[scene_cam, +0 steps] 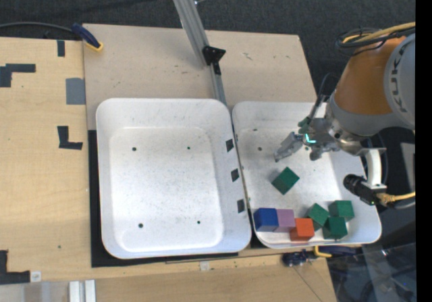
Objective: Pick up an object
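Gripper (pixel 297 147) spread apart, holding nothing, above green block (pixel 285 180).

Two bins sat side by side on the bench (pixel 270 57). In the right bin (pixel 260 118), one block (pixel 285 180) lay alone near the middle. Six more blocks (pixel 304 221) crowded along its near edge. The gripper (pixel 297 145) hung above the lone block.

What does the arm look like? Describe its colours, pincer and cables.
The arm is a rounded grey body with a broad orange band above the wrist. Yellow cables loop over its top. The pincer is slim grey metal with a small teal light near its base. A black fitting with a yellow lead hangs beside the wrist.
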Tool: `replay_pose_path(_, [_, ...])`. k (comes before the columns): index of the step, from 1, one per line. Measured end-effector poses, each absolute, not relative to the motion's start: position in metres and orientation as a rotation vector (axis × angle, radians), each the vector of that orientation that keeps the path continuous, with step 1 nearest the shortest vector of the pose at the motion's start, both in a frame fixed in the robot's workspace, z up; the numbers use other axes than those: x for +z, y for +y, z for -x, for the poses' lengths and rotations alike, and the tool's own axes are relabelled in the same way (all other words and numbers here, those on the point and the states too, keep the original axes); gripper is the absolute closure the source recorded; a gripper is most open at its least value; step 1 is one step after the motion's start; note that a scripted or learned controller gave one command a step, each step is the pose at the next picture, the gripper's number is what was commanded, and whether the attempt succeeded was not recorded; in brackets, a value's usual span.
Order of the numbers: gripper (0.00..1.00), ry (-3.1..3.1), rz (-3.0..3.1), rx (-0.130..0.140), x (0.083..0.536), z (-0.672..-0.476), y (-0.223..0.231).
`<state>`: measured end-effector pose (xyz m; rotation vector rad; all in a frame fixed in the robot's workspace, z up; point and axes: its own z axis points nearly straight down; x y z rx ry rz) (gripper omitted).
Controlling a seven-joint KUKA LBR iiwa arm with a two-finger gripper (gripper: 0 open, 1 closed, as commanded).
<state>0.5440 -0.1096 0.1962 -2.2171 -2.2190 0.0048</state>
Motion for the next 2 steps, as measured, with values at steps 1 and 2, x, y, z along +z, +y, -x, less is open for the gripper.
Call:
replay_pose_path(1, [0.00,-2.223,2.218,0.001,0.198,-0.545,-0.110])
replay_pose_path(2, [0.00,-2.219,2.216,0.007,0.144,-0.548,-0.100])
